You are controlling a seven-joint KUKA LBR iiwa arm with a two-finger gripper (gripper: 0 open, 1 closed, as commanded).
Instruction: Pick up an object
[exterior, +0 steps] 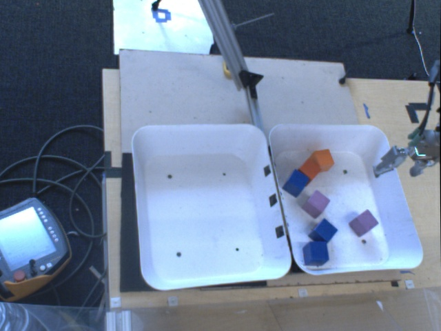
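Note:
The right bin (393,205) holds several small cubes. An orange cube (318,163) touches a blue cube (295,183) near the bin's far left. A purple cube (317,203) lies just below them. Two more blue cubes (322,230) (315,253) sit close together by the front wall. Another purple cube (363,222) lies apart at the front right. My gripper (401,165) hangs over the bin's right rim, well right of the orange cube. It is open, with nothing between its fingers.
The left bin (200,205) stands beside the right one, their walls touching. A slanted silver pole (224,33) comes down to the bins' shared far corner. A teach pendant (27,247) and cables (69,164) lie on the floor at left.

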